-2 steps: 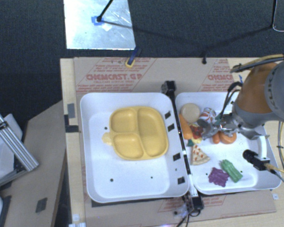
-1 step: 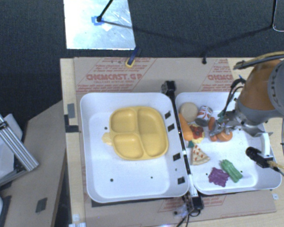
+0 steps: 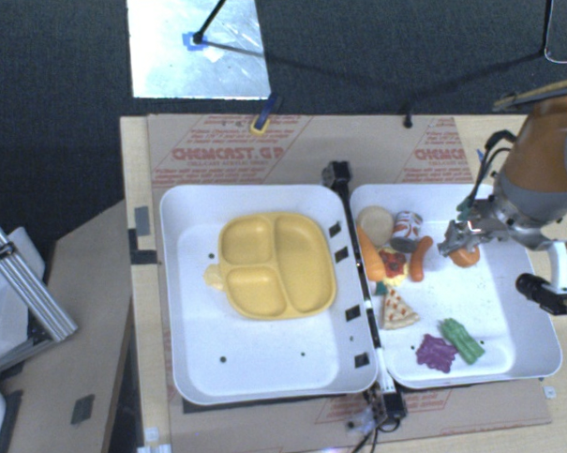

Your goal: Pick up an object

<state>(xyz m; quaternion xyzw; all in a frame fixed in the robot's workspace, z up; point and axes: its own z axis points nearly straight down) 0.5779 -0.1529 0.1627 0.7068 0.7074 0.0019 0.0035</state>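
Gripper (image 3: 460, 238) low over the right bin (image 3: 526, 299)!
It hovered at an orange object (image 3: 466, 256), possibly touching; jaw state impossible to tell from here.

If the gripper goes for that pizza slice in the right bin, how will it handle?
The pizza slice looks like a flat, thin toy wedge, so probably light and stiff. It lies flush on the bin floor, so fingers may slide over rather than under it. A push would likely make it skid, not roll, possibly toward the carrot nearby.
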